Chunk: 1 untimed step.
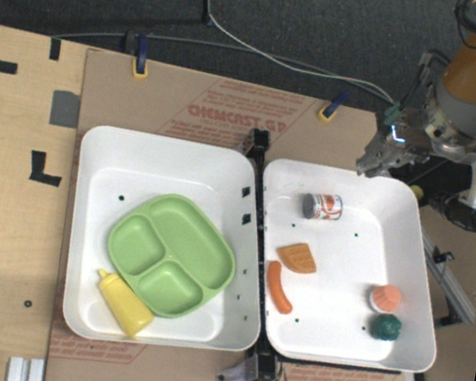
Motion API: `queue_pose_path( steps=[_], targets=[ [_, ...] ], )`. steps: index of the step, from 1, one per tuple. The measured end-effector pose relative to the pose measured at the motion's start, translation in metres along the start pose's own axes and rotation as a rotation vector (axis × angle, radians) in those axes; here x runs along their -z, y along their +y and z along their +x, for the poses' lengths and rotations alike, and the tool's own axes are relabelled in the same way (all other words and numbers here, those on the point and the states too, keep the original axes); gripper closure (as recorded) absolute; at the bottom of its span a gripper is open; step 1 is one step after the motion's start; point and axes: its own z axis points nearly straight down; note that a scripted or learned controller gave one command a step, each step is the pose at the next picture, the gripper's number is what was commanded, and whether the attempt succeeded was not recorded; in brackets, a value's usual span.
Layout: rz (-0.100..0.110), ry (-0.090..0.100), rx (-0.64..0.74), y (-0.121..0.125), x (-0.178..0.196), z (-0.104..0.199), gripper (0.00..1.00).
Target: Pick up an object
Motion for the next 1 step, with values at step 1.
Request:
queue_pose_path(
  steps=[1],
  targets=[
    [0.008,0.002,0.002,-0.0215,-0.0111,0.0499,1.0]
  ],
)
